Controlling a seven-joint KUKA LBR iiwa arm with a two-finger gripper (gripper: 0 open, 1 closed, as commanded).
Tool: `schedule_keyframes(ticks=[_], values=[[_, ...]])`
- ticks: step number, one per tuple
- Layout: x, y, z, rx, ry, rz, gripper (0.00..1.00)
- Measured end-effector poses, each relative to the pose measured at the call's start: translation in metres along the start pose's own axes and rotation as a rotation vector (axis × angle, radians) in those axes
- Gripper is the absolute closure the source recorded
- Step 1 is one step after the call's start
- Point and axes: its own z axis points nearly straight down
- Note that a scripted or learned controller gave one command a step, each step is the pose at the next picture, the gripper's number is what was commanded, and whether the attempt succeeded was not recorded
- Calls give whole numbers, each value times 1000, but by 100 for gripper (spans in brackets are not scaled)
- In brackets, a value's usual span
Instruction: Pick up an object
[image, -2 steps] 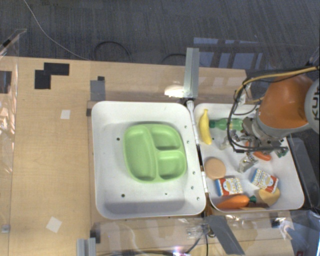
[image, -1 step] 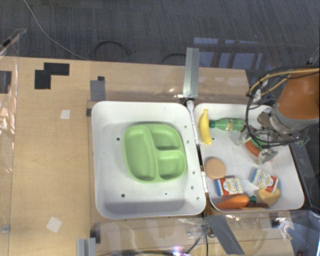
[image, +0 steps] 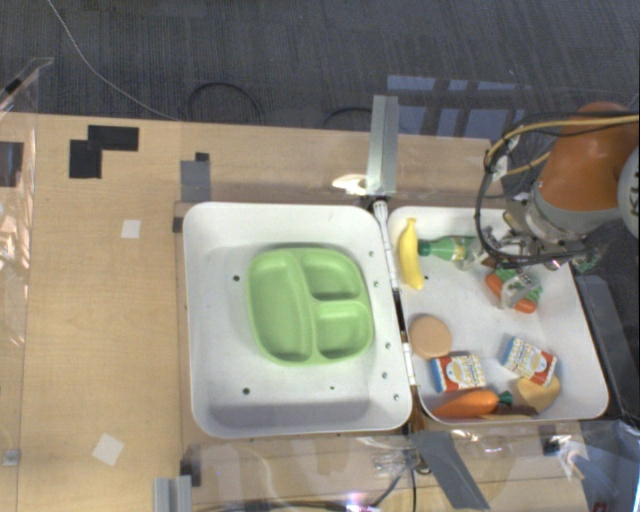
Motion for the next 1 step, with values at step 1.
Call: schedule_keyframes(ticks=[1], values=[[21,41,-1,10,-14,-136,0]])
